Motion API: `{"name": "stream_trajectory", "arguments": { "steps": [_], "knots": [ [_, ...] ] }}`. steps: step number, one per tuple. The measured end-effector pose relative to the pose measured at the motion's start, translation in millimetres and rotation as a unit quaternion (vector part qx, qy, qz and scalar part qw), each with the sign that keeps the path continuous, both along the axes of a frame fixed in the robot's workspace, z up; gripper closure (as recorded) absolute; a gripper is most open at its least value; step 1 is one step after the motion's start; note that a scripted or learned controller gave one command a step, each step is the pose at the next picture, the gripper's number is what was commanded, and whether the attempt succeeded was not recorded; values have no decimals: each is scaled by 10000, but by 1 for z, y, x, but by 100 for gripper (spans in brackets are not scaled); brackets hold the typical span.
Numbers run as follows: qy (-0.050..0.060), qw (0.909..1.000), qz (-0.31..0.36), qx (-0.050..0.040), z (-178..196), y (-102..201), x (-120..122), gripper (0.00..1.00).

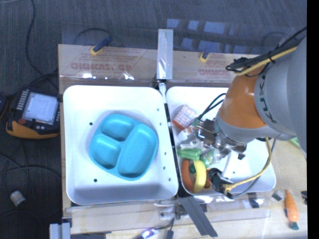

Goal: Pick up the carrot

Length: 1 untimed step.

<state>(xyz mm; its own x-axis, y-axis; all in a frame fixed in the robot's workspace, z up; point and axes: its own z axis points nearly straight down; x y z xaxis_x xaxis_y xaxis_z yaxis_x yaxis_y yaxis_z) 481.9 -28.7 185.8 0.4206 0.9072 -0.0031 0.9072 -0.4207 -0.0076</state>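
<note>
The tool (213, 156) hangs low inside the right bin (259, 180), over a small heap of toy food near the bin's left wall. I cannot tell if it is released or clenched — the wrist and the cables cover it from above. Just below it lie an orange piece (186, 173) with a yellow piece (200, 175) against it, and something green (192, 154) beside them; a red and white packet (182, 116) sits further up the bin.

The orange piece may be the carrot, but a clearer carrot (291, 210) lies outside the bins, on the bench (299, 180) at the lower right, well apart from the tool. So the step in hand looks like the approach, or a grasp try, in the heap.

Next the arm must first settle which orange thing is the target. The left bin (75, 133) holds a blue divided tray (124, 146).
</note>
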Motion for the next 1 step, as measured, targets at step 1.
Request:
{"name": "stream_trajectory", "arguments": {
  "steps": [1],
  "knots": [
    [-5, 10000, -37, -6, -33, -115, 0, 0]
  ]
}}
